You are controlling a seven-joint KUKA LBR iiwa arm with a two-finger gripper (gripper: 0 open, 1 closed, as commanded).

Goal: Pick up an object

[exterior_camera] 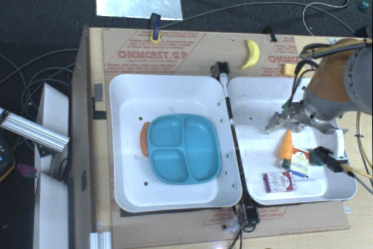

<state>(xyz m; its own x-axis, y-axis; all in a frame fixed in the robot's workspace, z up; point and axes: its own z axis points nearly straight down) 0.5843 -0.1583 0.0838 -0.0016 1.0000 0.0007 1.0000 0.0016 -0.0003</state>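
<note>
the tool (278, 121) hangs low over the right bin (256, 183), its fingers spread apart and gripping nothing. the nearest candidate, an orange carrot (285, 145), lies just beside the tool, toward the bin's front wall and slightly back toward the arm. its long axis runs front to back. a small red packet (278, 182) sits farther out the same way.
</note>
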